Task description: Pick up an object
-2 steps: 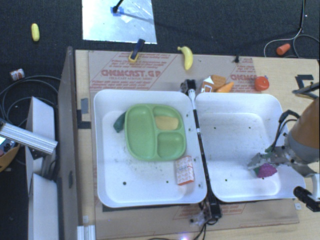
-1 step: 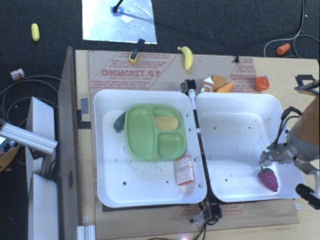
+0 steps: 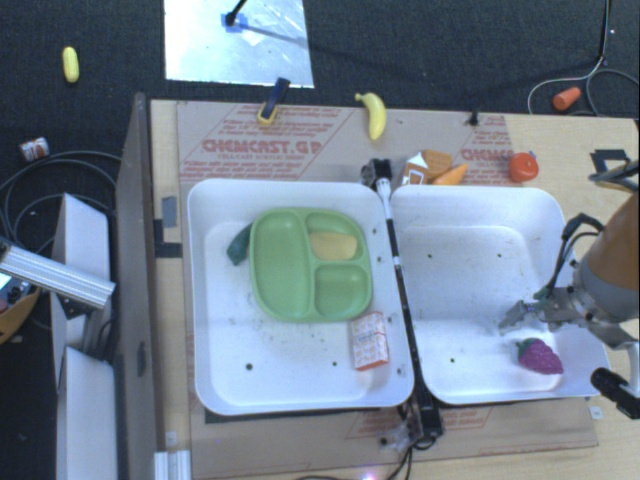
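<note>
A purple bunch of grapes (image 3: 539,356) lies in the right bin (image 3: 470,238), near its front right corner. My gripper (image 3: 522,315) hangs low over that bin at its right side, just above and slightly left of the grapes. I see nothing in its grasp. In the left bin (image 3: 215,358) sits a green divided plate (image 3: 300,268) with a yellow piece (image 3: 334,244) in its upper right compartment. A dark green item (image 3: 238,243) lies left of the plate, and a red and white packet (image 3: 369,340) lies at the plate's front right.
Behind the bins on the bench lie a banana (image 3: 374,115), orange pieces (image 3: 437,168) and a red tomato (image 3: 522,167). A black-handled brush (image 3: 385,193) rests along the divider between the bins. The arm's grey body (image 3: 610,278) overhangs the right bin's right rim.
</note>
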Controlling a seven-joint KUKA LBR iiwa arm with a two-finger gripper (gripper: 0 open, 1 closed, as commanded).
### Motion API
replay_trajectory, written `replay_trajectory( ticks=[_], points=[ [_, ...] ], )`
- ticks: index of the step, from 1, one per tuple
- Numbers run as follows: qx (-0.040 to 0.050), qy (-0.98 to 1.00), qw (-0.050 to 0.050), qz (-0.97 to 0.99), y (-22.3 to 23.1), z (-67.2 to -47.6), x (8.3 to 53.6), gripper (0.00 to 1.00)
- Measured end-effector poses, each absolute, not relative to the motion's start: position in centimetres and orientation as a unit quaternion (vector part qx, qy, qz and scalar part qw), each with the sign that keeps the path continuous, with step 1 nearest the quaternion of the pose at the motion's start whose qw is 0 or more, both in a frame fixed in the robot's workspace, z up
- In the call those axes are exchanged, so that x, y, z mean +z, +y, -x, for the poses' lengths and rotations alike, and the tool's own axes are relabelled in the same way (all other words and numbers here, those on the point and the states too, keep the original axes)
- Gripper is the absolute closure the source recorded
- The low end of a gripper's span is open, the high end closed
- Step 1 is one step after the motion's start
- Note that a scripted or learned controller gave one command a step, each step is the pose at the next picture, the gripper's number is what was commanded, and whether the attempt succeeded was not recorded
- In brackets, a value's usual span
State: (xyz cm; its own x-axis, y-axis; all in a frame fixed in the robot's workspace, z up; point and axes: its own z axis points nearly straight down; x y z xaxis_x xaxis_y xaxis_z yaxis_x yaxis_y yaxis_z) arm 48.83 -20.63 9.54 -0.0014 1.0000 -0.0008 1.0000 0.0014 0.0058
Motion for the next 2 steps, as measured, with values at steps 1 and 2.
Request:
replay_trajectory(
  ticks=[1,2],
  points=[
    [0.0031,0.71,0.007,-0.704,-20.58,-57.62,17.26,0.0],
    [0.0005,0.708,0.002,-0.706,-20.63,-57.09,16.77,0.0]
  ],
)
